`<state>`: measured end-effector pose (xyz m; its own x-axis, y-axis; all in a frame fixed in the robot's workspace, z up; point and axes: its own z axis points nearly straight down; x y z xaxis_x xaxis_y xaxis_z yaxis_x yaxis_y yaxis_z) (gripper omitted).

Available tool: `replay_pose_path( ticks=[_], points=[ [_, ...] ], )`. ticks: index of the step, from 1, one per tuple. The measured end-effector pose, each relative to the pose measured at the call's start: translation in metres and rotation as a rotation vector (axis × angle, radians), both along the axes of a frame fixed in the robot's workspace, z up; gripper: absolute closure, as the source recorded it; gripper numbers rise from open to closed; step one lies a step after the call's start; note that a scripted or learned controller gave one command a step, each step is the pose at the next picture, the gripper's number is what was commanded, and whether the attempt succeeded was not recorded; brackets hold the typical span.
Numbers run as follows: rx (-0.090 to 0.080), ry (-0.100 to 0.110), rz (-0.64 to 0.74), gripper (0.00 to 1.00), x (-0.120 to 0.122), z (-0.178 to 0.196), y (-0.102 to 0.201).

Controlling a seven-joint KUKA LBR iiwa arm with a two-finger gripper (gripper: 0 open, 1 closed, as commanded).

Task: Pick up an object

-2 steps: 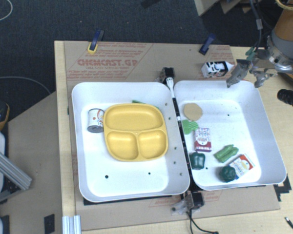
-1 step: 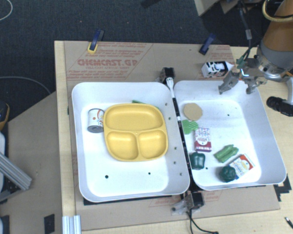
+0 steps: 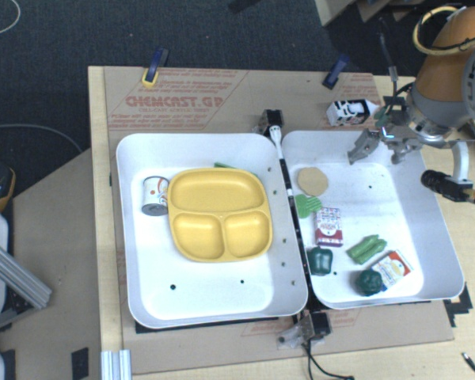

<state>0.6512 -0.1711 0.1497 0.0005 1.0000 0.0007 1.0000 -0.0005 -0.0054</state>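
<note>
My gripper (image 3: 378, 153) hangs over the far end of the right bin (image 3: 427, 212), its two fingers (image 3: 356, 155) spread apart and open with nothing between them. The right bin's objects lie nearer and to the left of it. They are a tan round disc (image 3: 312, 182), a light green piece (image 3: 307, 205), a red and white packet (image 3: 328, 226), a dark green pepper (image 3: 320, 260), a green pod (image 3: 366, 248), a dark green lump (image 3: 370, 282) and a small white and red carton (image 3: 393, 267).
The left bin (image 3: 134, 244) holds a yellow divided plate (image 3: 219, 212), a small can (image 3: 153, 195) beside it and a green sliver (image 3: 226, 165) behind it. A black and white toy (image 3: 351, 111) lies on the bench beyond the right bin. Clamps (image 3: 152, 68) hold the board's far edge.
</note>
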Motion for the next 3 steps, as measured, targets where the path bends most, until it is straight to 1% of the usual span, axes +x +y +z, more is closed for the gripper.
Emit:
replay_pose_path(
  ticks=[1, 2, 3],
  points=[
    [0.001, 0.003, 0.001, 0.0, 0.001, -0.064, -0.001],
    [0.0, -0.002, 0.001, 0.0, 0.001, -0.065, 0.0],
    [-0.002, -0.006, 0.001, 1.0, 0.002, -0.054, 0.0]
  ],
)
